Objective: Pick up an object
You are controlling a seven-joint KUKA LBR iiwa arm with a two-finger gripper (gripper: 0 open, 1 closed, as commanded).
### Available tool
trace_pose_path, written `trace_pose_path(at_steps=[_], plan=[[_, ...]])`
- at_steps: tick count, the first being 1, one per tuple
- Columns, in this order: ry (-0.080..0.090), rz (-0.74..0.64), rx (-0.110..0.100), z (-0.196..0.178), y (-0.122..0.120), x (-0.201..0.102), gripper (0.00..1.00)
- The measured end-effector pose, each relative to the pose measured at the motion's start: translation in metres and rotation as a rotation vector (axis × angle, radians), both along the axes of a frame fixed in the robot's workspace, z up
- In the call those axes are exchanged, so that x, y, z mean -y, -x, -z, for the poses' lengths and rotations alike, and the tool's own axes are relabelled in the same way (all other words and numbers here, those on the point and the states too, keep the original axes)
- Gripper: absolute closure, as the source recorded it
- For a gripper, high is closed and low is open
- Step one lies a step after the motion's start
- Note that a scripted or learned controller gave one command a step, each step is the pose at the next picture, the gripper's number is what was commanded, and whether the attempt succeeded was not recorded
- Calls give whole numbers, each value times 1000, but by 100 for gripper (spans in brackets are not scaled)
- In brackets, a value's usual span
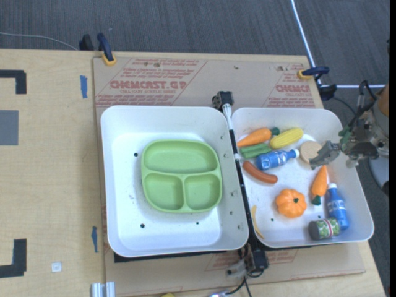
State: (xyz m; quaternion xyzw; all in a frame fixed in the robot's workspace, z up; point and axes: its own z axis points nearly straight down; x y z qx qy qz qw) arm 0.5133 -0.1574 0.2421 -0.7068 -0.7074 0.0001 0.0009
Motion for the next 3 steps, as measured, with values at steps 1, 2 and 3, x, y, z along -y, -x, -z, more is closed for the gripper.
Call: trace_pose_path(at_steps=[1,2,3], plan=[[1,0,2,148,-27,40,0],[2,2,4,138,-27,41,100],[1,-1,3,52,-5,1,100]])
